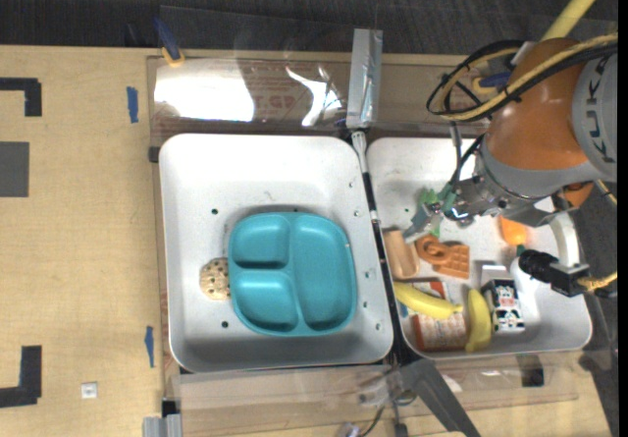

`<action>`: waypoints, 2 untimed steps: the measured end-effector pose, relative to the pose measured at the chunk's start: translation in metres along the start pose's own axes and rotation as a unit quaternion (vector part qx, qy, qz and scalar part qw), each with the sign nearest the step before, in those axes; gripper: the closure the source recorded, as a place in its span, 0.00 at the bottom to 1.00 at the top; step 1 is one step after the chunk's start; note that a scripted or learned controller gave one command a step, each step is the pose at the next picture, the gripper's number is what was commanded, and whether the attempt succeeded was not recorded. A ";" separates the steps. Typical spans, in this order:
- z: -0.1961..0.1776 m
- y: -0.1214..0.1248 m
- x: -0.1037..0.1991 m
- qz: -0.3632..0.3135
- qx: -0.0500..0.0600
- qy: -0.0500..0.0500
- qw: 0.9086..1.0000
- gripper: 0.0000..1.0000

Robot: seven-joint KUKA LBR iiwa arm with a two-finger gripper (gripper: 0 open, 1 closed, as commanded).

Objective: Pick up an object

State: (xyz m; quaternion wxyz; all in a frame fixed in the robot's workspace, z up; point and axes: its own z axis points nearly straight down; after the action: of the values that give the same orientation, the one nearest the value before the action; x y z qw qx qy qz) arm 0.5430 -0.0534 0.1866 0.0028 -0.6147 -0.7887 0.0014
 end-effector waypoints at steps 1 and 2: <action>0.094 0.036 -0.081 0.086 -0.001 -0.001 0.996 0.00; 0.099 0.044 -0.067 -0.150 -0.006 -0.005 0.989 0.00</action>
State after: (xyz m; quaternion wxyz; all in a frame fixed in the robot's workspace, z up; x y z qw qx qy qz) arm 0.6018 -0.1080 0.0874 -0.0052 -0.4899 -0.8718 -0.0008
